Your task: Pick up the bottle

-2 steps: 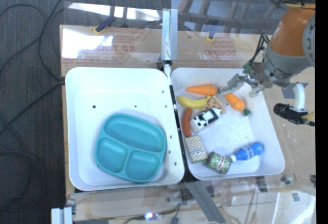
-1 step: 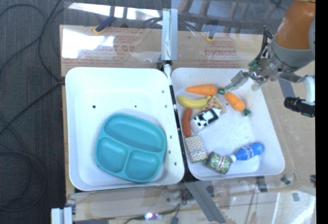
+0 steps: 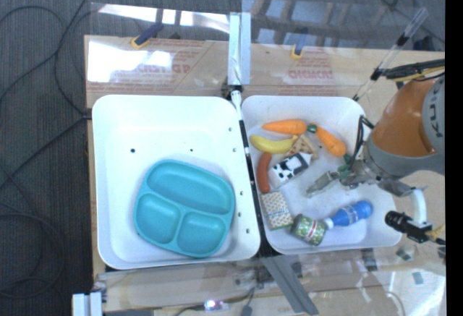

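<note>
The bottle (image 3: 353,213) is blue with a white neck and lies on its side near the front of the right bin (image 3: 376,238), neck pointing left. My gripper (image 3: 317,186) reaches in from the right and hovers low over the middle of that bin. It sits a short way behind and to the left of the bottle, and nothing shows in its grasp. The arm's orange band (image 3: 405,123) rises at the bin's right edge.
The right bin also holds two carrots (image 3: 286,126), a banana (image 3: 271,143), a sausage (image 3: 263,171), a black-and-white toy (image 3: 291,166), a waffle piece (image 3: 275,209) and a green can (image 3: 309,229) touching the bottle's neck. The left bin (image 3: 123,126) holds a blue divided plate (image 3: 185,207).
</note>
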